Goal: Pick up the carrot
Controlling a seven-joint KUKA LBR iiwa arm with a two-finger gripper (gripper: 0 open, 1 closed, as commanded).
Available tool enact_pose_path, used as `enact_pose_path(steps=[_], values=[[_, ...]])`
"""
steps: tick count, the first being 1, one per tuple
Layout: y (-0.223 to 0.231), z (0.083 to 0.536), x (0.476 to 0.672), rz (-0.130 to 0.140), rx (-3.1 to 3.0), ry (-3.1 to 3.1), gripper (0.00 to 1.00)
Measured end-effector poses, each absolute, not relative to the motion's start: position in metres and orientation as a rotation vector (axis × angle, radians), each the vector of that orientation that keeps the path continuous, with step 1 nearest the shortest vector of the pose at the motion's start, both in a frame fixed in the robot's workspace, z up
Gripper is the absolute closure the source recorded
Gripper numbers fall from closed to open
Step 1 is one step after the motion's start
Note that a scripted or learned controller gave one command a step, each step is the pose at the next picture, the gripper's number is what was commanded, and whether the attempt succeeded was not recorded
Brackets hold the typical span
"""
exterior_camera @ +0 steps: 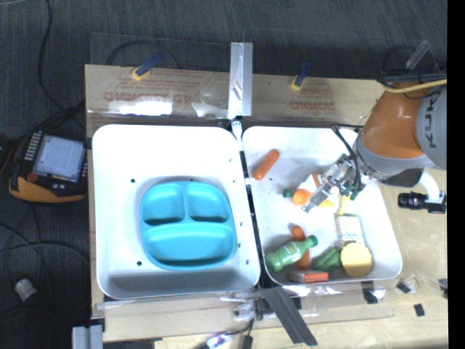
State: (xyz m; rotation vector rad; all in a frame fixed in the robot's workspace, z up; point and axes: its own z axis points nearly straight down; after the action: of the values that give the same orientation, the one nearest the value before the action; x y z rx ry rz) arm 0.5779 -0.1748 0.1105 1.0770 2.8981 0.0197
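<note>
The left bin (pixel 116 217) holds a blue sectioned tray (pixel 189 222) lying flat in its middle, and the tray's three compartments look bare.

Right of that tray, past the divider, the right bin (pixel 378 217) carries the clutter. Closest to the tray's side is an orange sausage-shaped piece (pixel 265 163) near the bin's upper left. Lower down lie a green bottle (pixel 289 253), an orange-red piece (pixel 298 233) just above it, and a flat red-orange item (pixel 311 276) at the bin's near edge.

The carrot (pixel 301 195), a small orange toy with a green tip, lies mid-bin, well right of the tray. It is probably light, stiff plastic, smooth and apt to roll, so gripping across its thicker middle seems best.

The hand (pixel 328 187) sits just right of the carrot, over it or touching it; I cannot tell how its jaws stand.

Farther right lie a small labelled jar (pixel 349 229) and a yellow block (pixel 356 259).
</note>
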Motion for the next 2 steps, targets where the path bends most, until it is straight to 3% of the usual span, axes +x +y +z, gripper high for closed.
enact_pose_path(steps=[2], values=[[-0.189, 0.092, 0.644, 0.009, 1.149, 2.903, 0.0]])
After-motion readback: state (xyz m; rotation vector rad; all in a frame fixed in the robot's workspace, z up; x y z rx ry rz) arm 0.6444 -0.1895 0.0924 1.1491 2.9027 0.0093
